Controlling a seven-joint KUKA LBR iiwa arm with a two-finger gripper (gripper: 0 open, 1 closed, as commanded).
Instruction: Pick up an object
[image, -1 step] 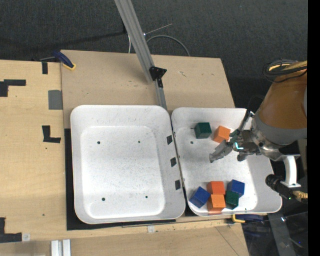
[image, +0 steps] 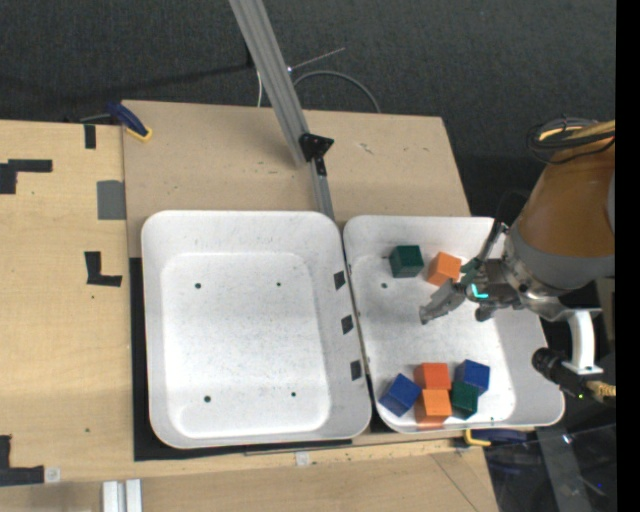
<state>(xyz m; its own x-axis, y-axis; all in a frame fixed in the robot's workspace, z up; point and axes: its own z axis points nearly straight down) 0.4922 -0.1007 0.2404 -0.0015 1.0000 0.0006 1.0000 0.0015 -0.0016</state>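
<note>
Two shallow white bins sit side by side on a wooden bench (image: 60, 250). The left bin (image: 160, 240) offers unobstructed floor from wall to wall. The right bin (image: 372, 330) holds seven blocks in two groups, with bare floor between the groups and along its left wall.

Upper group, two blocks: one green block (image: 405, 260) and, just beside it to the right, one orange block (image: 444, 267). Lower group, five blocks packed together near the bin's near rim: a blue block (image: 400, 393) at left, two orange blocks (image: 433, 376) (image: 435, 403) at centre, a second blue block (image: 474, 375) and a second green block (image: 464, 399) at right. Totals: three orange, two green, two blue.

The gripper (image: 438, 306) reaches in from the right over the mid-bin floor, just below the upper orange block. Its fingers stand spread apart with nothing between them.
</note>
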